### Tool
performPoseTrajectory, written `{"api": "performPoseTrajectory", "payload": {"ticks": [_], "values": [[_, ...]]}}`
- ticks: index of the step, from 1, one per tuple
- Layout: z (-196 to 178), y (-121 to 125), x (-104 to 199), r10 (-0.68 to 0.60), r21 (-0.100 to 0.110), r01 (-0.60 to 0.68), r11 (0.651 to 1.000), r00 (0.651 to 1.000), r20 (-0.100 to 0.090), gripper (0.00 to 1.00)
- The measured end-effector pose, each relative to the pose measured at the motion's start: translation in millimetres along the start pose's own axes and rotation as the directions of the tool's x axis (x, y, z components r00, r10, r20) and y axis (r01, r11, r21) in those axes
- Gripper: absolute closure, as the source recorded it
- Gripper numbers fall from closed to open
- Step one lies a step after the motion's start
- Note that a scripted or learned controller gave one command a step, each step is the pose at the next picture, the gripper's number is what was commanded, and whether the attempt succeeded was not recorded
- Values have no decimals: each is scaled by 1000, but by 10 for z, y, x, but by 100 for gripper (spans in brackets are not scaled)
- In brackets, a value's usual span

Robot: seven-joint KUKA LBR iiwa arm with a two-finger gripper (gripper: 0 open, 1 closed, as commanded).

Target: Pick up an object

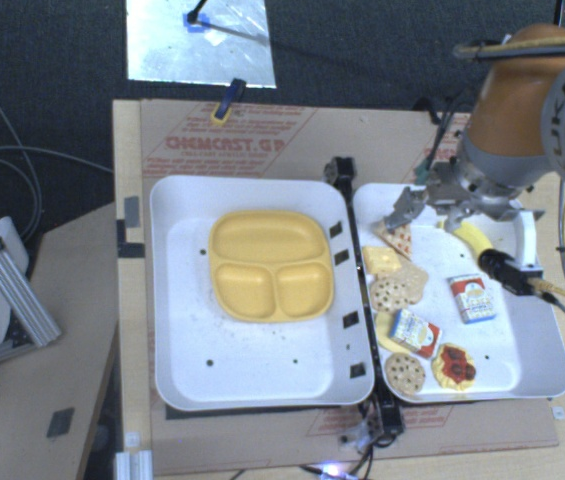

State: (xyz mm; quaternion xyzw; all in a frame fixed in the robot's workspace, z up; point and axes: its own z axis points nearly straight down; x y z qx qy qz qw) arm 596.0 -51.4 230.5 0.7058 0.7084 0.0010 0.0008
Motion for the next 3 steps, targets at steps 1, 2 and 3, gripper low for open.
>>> {"api": "performPoseTrajectory", "payload": {"ticks": [1, 2, 3], "values": [[1092, 294, -364, 4, 9, -4, 1000, 1000, 1, 0], [1483, 730, -441, -1, 1, 1, 1000, 1000, 0, 0], [1342, 739, -439, -3, -4, 3, 1000, 1000, 1, 100]]}}
